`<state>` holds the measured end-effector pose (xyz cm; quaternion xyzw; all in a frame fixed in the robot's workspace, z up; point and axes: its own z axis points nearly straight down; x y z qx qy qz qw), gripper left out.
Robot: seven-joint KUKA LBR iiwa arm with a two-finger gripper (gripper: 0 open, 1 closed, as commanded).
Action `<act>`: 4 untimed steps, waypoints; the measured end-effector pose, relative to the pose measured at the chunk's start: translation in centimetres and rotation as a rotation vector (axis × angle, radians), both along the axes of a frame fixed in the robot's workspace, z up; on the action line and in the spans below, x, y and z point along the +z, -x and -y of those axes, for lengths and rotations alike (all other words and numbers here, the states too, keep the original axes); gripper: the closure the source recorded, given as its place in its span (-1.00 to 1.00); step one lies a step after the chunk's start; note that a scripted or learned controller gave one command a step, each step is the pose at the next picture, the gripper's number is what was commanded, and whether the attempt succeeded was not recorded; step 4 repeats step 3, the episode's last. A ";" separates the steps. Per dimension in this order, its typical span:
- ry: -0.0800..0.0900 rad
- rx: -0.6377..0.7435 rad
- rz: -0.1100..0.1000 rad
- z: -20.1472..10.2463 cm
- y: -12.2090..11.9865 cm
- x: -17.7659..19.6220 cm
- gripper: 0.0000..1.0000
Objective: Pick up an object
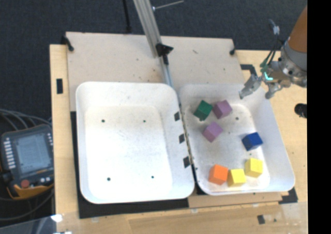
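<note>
The right bin [269,124] holds several small blocks: a green one [203,110], two purple ones [222,108] [212,131], a blue one [252,141], an orange one [218,174] and two yellow ones [237,177] [254,167]. My gripper [257,88] hangs over the bin's far right corner, well above the blocks and to the right of the purple one. Its two fingers are spread apart with nothing between them.
The left bin [129,140] sits beside the right one, with dark clips along the shared edge. A slanted metal post [147,16] rises behind the bins. A teach pendant [28,155] lies off the bench at the left.
</note>
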<state>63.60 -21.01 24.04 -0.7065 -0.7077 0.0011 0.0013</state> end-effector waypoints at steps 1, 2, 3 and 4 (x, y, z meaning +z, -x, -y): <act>0.003 0.003 0.003 0.0 -0.1 0.3 -1.00; 0.002 -0.001 -0.001 0.5 -0.3 -5.9 -1.00; 0.002 0.004 0.002 0.3 -0.8 -10.2 -1.00; 0.002 0.004 0.002 0.3 -0.8 -10.2 -1.00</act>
